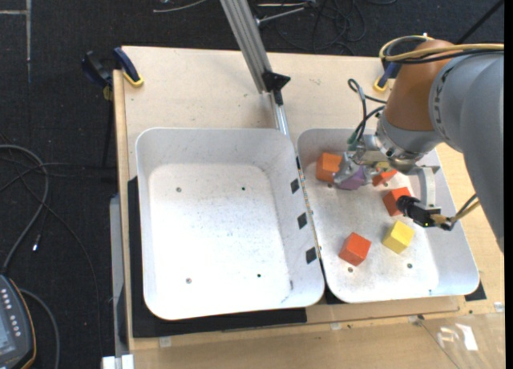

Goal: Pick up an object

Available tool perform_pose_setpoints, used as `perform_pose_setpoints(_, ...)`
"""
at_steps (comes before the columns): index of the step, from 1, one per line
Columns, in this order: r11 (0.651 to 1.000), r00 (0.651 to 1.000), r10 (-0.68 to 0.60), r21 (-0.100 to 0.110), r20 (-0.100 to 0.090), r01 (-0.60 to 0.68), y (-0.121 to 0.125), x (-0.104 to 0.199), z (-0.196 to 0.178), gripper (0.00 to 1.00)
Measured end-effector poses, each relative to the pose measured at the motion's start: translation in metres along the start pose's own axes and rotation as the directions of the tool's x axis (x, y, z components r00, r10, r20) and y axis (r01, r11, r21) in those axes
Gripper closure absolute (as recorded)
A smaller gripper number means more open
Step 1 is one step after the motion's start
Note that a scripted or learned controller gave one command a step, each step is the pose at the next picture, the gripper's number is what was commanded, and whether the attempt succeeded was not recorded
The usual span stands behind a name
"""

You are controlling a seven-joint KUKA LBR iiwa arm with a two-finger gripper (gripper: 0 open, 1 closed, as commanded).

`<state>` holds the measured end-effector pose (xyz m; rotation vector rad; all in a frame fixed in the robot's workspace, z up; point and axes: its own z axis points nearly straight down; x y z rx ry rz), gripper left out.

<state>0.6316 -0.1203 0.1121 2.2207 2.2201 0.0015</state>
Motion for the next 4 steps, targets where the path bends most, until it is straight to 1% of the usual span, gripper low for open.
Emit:
perform_pose_setpoints(1, 1.000, 1.000, 0.000, -0.001, -0.002, 0.000, -0.067, 0.023, -0.088, 1.00)
perform_pose_setpoints(2, 1.000, 1.000, -0.006, 0.006, -0.002, 0.006, -0.094, 0.063, -0.083, 1.00)
perform_pose_setpoints(3, 1.000, 1.000, -0.011, 0.000, -0.004, 0.011, -0.073, 0.146, -0.093, 1.00)
perform_pose_setpoints(4, 1.000, 1.000, -0.008, -0.003, -0.002, 0.008, -0.054, 0.181, -0.135, 1.00)
